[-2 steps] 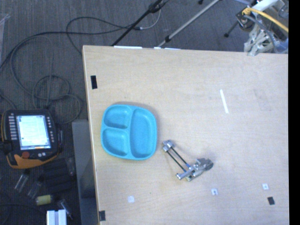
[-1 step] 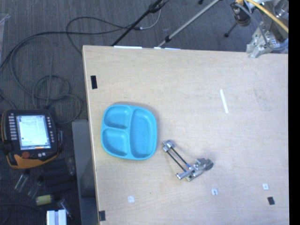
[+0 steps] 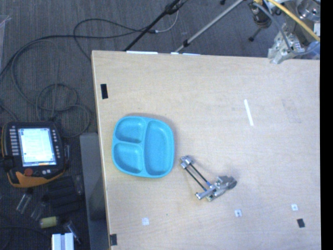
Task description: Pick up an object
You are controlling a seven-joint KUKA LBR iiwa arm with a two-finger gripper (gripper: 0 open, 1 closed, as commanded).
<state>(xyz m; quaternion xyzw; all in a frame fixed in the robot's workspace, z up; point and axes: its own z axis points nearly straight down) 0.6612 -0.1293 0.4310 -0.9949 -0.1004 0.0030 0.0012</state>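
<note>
In the camera view, a metal clamp tool is lying on the pale wooden tabletop, two thin dark rods running slantwise between a small silver block and a bulkier, shiny grey head. Just to its left, a smooth blue plastic plate with three rounded compartments is resting flat. At the far right corner, the gripper is hanging over the tabletop's edge; I cannot tell how its fingers are standing.

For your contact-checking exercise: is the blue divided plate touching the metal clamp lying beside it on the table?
Apart. The camera view shows a narrow strip of bare table between the blue divided plate and the near end of the metal clamp.
</note>
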